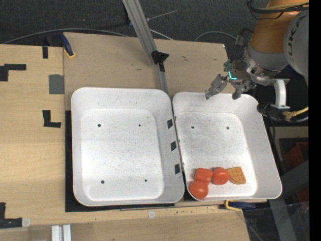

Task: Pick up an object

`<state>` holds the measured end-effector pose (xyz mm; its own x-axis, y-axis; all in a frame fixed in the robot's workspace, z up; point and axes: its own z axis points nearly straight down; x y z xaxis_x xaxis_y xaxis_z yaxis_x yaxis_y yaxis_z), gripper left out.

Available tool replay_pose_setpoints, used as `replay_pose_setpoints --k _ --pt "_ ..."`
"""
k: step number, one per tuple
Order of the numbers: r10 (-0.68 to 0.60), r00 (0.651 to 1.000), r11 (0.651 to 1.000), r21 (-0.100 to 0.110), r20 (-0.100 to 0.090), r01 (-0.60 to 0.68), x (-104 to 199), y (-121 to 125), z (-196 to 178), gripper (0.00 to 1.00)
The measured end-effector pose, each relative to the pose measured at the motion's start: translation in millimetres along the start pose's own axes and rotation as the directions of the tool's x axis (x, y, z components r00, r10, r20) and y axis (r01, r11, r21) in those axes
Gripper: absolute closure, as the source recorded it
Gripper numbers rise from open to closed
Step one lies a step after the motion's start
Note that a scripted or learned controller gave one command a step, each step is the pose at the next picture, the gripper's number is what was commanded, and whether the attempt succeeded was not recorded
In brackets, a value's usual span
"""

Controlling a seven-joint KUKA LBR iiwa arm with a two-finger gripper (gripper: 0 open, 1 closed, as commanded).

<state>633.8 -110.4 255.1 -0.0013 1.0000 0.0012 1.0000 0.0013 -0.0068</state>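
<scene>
1. The end effector [221, 93] hangs over the far rim of the right bin [261, 134], its two dark fingers spread apart with nothing between them, apparently poised before any descent.
2. Behind it, the grey arm [293, 31] with its orange band [281, 14] reaches in from the right, a posture that leaves the bin floor open below.
3. The candidates for picking lie well apart from the end effector, huddled in the near corner of the right bin: three rounded, glossy red pieces [206, 181] resembling tomatoes, touching one another, and just to their right a flat, tan, cracker-like wedge [236, 175] with a rough face.
4. Both bins are shallow white moulded trays with rounded corners and speckled floors; the left bin [80, 134] sits just beside its twin.
5. They rest on a pale wood-grain surface [30, 159], where a slanted metal rail [143, 29] crosses the far side.
</scene>
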Motion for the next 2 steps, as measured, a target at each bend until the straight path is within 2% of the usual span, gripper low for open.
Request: replay_pose_setpoints --k 1,2 --pt "-0.001 1.000 1.000 -0.005 0.000 0.001 0 1 -3 0.00" --pt "0.001 1.000 1.000 0.001 0.002 -0.001 -3 1 61 0.00"
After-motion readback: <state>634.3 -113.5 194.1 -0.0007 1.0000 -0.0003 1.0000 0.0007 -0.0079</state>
